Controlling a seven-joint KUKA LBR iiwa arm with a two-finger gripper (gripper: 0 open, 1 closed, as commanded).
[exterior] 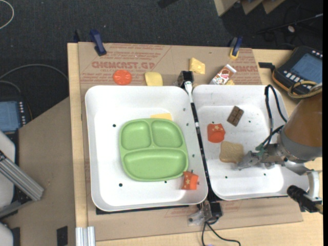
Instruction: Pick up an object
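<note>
In the right bin [246,188] lie a tan bread-like piece [230,150], a red tomato-like piece [216,132] and a brown chocolate-like block [235,115]. My gripper [245,160] reaches in from the right, low over the bin floor, its tips right beside the tan piece's right edge. Nothing shows between the fingers. In the left bin [102,137] a green divided plate [152,148] sits with a pale yellow slice [161,116] behind it and a small orange piece [190,180] at its front right.
On the cardboard behind the bins lie an orange round piece [122,77], two yellow pieces [153,79] [197,65] and a red-and-white packet [223,76]. A black cable [269,104] loops over the right bin. A handheld pendant [300,73] sits at the far right.
</note>
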